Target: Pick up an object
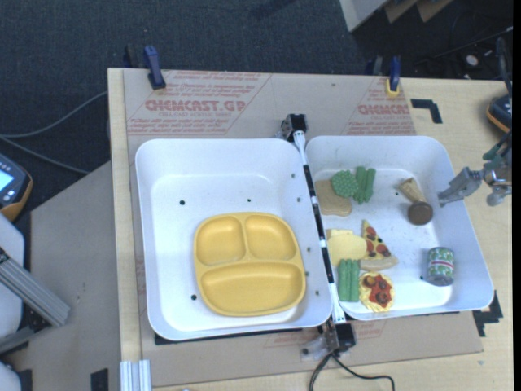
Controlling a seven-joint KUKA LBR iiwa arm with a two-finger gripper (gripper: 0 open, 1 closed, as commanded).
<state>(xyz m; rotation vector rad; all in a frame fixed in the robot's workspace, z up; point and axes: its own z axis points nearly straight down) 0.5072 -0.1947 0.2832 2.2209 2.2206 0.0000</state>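
at the right edge of the view i see the claw (476,182), partly cut off by the frame, hanging over the outer rim of the right bin (468,218); its fingers are small and blurred and i cannot tell whether they are spread or pressed together, and nothing shows between them.

the left bin (163,177) holds a yellow tray (248,263) with three compartments, all bare. the right bin holds a scatter of toy food: a green bumpy piece (356,183) resting against a tan slice (332,197) near the far side, a cone (415,201) with a brown ball end beside the claw, a pizza slice (375,245) in the middle touching a yellow piece (346,243), a green pod (348,280) and a red-and-yellow piece (376,292) near the front, and a small can (440,265) with a green band, standing apart by the right wall. details on the red-and-yellow piece are too small to read. both bins sit on the counter (244,108).
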